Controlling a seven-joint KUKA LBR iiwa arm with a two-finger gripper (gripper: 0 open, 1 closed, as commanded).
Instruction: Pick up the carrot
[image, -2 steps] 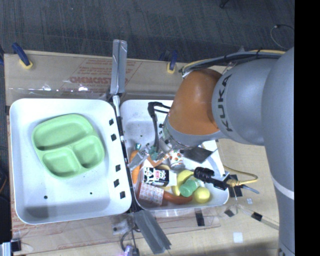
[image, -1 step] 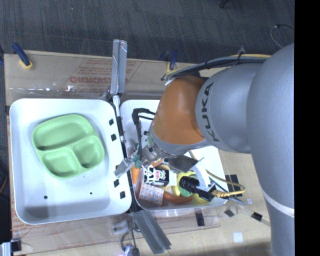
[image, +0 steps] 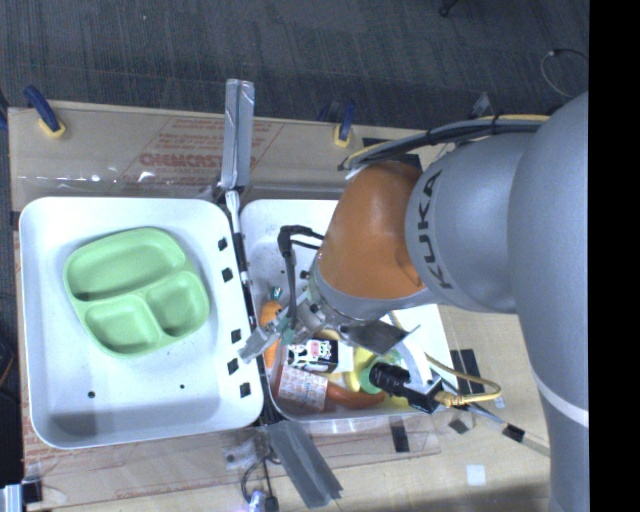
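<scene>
The grey arm (image: 500, 210) enters from the right and covers most of the right bin (image: 262, 225); its orange band (image: 375, 240) sits directly above that bin's centre. The wrist points down and leftward into the bin's lower left area.

The left bin (image: 40, 300) holds a green divided tray (image: 140, 288) with three compartments, set in the bin's upper half and tilted slightly.

The right bin carries a cluster of items along its front edge. A printed carton (image: 306, 378) with a brown lower part and a white label lies just below the wrist. A yellow item (image: 362, 365) shows beside it, partly covered by the black fitting of the wrist.

The carrot (image: 268, 313) appears as a small orange patch at the left wall of the right bin, close to the divider between the bins. A second orange strip (image: 352, 397) lies along the front edge to the right of the carton; whether it belongs to the same object cannot be determined.

The gripper (image: 283, 328) sits just beside the carrot patch, low in the bin. The state of the end effector cannot be determined from this view
</scene>
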